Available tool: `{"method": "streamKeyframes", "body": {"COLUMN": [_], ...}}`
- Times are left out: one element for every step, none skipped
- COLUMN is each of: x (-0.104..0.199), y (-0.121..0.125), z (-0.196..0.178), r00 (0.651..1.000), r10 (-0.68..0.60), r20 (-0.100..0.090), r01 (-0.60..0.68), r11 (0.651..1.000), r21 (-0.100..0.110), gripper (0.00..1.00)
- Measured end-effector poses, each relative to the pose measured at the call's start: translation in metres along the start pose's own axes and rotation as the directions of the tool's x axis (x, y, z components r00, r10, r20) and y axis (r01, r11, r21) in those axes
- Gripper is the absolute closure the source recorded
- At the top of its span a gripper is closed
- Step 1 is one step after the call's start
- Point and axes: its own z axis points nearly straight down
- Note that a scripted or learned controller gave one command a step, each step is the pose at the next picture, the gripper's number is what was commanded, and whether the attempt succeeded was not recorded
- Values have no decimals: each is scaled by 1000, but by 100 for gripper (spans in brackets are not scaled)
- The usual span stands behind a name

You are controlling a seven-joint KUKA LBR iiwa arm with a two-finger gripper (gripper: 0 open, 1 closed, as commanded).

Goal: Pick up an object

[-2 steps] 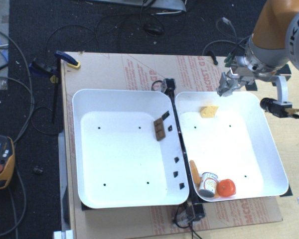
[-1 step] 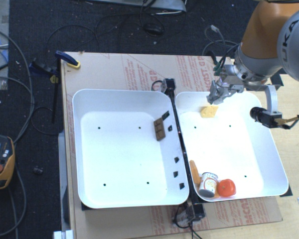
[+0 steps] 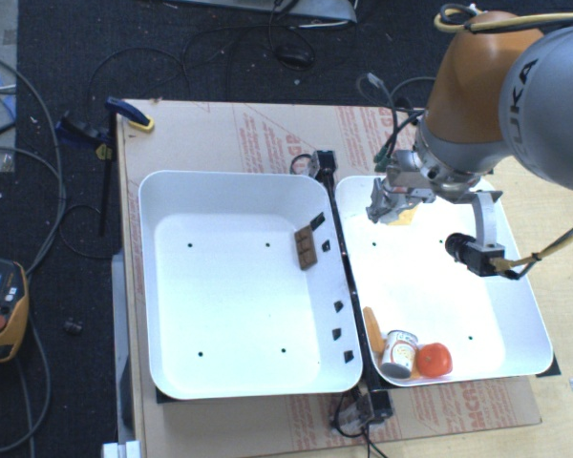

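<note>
My gripper (image 3: 390, 204) hangs over the far left part of the right bin (image 3: 516, 303), under the grey and orange arm. A small yellow object (image 3: 405, 217) shows just below and to the right of the gripper, partly hidden by it; whether it is touched or lifted is unclear. At the near left corner of the right bin lie an orange carrot (image 3: 371, 327), a small tin can (image 3: 398, 351) on its side and a red tomato (image 3: 435, 359). A brown chocolate bar (image 3: 307, 248) leans against the right wall of the left bin (image 3: 172, 256).
A black camera unit (image 3: 473, 253) on a bracket hangs from the wrist over the right bin. Cables and a blue and yellow clamp (image 3: 129, 114) lie beyond the bench's far left corner. A black divider (image 3: 342, 265) runs between the bins.
</note>
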Motion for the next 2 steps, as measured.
{"method": "streamKeyframes", "body": {"x": [39, 90], "y": [-31, -52], "z": [10, 21], "r00": [1000, 1000], "r10": [1, 0], "r20": [0, 0], "r01": [-1, 0], "r11": [1000, 1000], "r21": [0, -1], "gripper": [100, 100]}}
